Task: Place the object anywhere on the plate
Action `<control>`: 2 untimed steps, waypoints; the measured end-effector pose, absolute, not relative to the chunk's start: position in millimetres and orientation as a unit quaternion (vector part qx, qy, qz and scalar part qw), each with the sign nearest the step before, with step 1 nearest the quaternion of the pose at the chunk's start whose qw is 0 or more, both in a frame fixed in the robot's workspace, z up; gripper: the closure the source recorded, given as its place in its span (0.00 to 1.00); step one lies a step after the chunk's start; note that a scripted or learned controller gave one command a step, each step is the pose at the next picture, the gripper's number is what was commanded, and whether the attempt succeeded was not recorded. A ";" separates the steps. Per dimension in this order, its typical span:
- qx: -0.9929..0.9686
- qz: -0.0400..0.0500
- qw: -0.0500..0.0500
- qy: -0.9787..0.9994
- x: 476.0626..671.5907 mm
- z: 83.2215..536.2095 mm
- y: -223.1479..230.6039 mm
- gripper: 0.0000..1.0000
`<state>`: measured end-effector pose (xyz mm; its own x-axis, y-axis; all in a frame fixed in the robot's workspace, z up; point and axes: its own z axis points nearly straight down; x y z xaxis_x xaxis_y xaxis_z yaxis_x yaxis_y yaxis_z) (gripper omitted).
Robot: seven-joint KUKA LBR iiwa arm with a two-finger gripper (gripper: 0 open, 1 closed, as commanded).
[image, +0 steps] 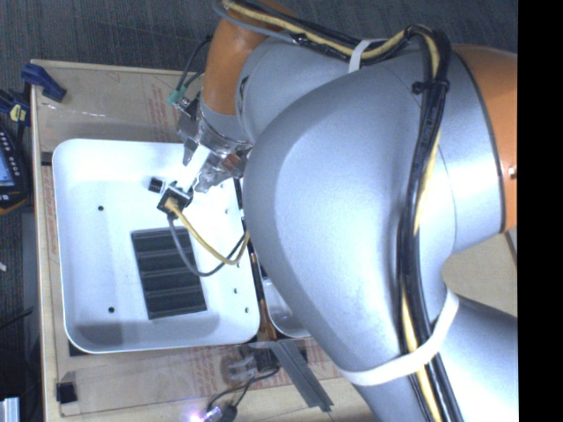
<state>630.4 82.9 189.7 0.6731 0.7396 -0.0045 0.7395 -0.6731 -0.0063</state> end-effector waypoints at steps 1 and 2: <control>-0.931 0.004 0.002 -0.366 625.2 107.2 145.3 1.00; -0.811 0.000 0.001 -0.586 638.8 192.1 32.8 1.00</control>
